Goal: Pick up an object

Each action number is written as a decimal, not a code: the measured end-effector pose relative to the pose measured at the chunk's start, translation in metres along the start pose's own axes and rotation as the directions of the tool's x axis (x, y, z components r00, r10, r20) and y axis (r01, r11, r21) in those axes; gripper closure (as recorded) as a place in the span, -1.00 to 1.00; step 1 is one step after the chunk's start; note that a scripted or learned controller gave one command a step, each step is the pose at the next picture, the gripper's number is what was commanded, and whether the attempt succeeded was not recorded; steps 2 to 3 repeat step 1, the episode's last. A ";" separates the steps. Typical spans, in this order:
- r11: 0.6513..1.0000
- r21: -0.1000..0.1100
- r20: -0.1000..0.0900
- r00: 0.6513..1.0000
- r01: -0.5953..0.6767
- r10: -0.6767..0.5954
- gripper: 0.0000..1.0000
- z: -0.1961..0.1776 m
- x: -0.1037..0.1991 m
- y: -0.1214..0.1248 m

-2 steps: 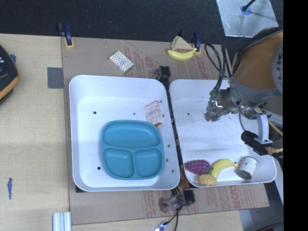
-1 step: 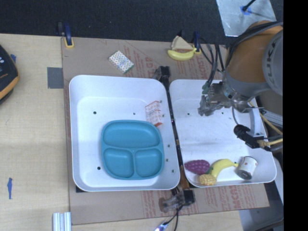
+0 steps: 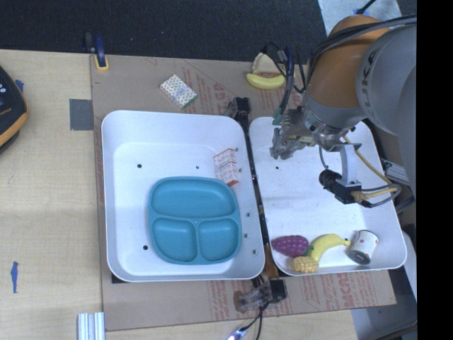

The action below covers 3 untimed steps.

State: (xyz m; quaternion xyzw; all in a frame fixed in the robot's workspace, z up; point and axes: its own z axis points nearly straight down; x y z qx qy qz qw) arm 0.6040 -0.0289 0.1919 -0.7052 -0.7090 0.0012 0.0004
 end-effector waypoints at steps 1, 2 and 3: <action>1.000 0.001 -0.001 1.000 0.000 0.000 1.00 0.000 0.048 0.030; 1.000 0.001 -0.001 1.000 0.000 0.000 1.00 0.000 0.048 0.030; 1.000 0.001 -0.001 1.000 0.000 0.000 1.00 0.000 0.048 0.030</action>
